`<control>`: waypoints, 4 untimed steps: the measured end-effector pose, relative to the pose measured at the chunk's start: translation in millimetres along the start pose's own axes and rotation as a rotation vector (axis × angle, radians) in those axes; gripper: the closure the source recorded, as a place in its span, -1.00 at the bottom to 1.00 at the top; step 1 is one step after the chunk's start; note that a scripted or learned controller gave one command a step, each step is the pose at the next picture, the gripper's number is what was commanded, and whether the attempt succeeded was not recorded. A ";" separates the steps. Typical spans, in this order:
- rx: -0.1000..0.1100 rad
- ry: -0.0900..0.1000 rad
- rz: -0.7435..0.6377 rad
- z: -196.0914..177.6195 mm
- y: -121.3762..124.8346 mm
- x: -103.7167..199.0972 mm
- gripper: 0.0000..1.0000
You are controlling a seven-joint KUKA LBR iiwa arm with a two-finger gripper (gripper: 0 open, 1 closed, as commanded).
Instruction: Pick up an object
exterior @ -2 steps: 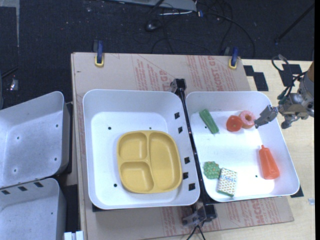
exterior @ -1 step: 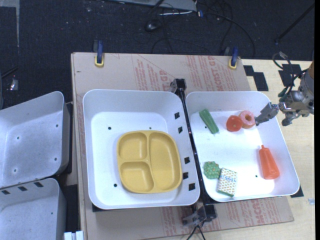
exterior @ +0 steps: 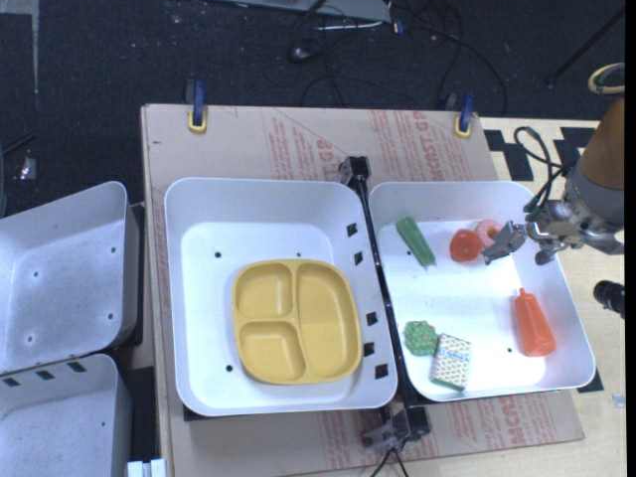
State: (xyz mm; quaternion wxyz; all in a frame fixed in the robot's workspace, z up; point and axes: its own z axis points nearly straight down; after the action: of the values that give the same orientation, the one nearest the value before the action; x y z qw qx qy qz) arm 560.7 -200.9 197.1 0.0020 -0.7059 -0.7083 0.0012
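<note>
The patterned box [exterior: 452, 362], a small carton with a blue-and-white print, lies at the near edge of the right bin [exterior: 566, 296], tilted, with a green knobbly toy [exterior: 420, 338] just beside it on the left. Further right in the same bin lies an orange bottle [exterior: 534, 323], on its side, well apart from both. Toward the far half of the right bin a green elongated piece [exterior: 415, 241] lies at a slant near the divider. A red rounded object [exterior: 464, 245] sits to its right, touching or just beside a pink object [exterior: 487, 231].

The gripper [exterior: 519, 243] hangs over the far right part of the right bin, just right of the red and pink objects. Its fingers appear spread apart with nothing between them; no object is held.

The left bin [exterior: 199, 217] contains a yellow divided plate [exterior: 296, 320] with three compartments, lying flat near the bin's middle. Both bins rest on the table [exterior: 298, 137], its board fixed by two yellow clamps [exterior: 198, 117] at the far edge.
</note>
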 end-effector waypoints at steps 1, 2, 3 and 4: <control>0.000 -0.001 0.004 54.4 7.9 -4.7 -1.00; 0.001 0.000 0.004 108.3 6.9 -3.8 -1.00; -0.006 -0.002 0.004 94.4 8.9 -4.1 1.00; -0.010 -0.004 0.005 42.0 2.6 -11.6 1.00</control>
State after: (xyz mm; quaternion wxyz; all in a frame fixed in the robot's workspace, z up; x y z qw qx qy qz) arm 563.1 -212.5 155.1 -0.0028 -0.7077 -0.7065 -0.0009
